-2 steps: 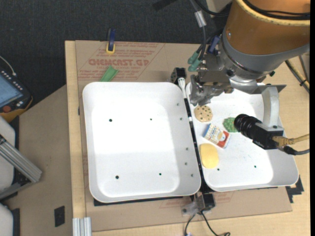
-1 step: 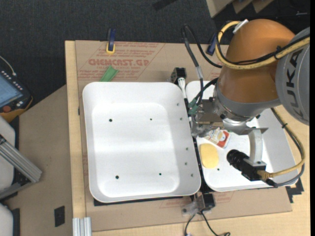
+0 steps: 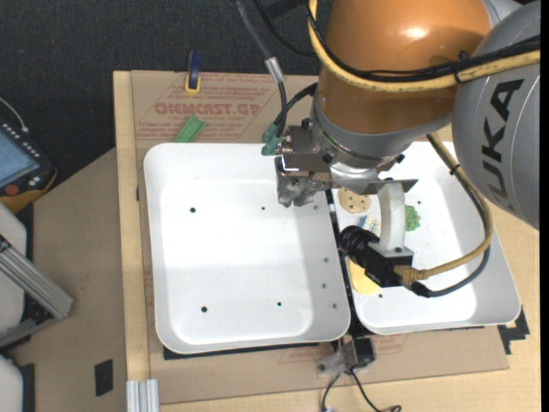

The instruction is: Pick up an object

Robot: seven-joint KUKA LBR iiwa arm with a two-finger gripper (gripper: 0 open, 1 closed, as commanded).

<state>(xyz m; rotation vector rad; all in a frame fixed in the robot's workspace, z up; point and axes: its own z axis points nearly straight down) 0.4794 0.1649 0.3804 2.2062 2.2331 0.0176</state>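
Two shallow white bins sit side by side on a cardboard sheet (image 3: 223, 106) with red print. Your findings follow, with every place taken from the round tan disc (image 3: 352, 201).

Right bin (image 3: 463, 273): this holds the disc, close to the bin's inner wall and toward its back. The disc is speckled and partly covered from above by the wrist. A small green piece (image 3: 413, 219) lies to the view's right of the disc, near it but apart. A blue scrap (image 3: 374, 225) lies just in front of the disc, too small to identify. A yellow piece (image 3: 364, 285) lies further in front of the disc, against the same inner wall and half hidden. You have not picked up any of these four; each rests on the bin floor.

Left bin (image 3: 232, 264): this lies to the view's left of the disc, and its white floor shows four small dark dots.

Gripper (image 3: 296, 194): it hangs just to the view's left of the disc, across the two inner walls, over the left bin's back corner. You cannot tell from this angle whether it is released or clenched, and nothing is visibly held. The grey and orange arm (image 3: 403, 50) covers the bin area behind the disc.

Outside the bins: a green clip (image 3: 189, 129) lies on the cardboard well to the view's left of the disc and behind it. A blue clip (image 3: 194, 74) stands on the sheet's back edge, further back still.
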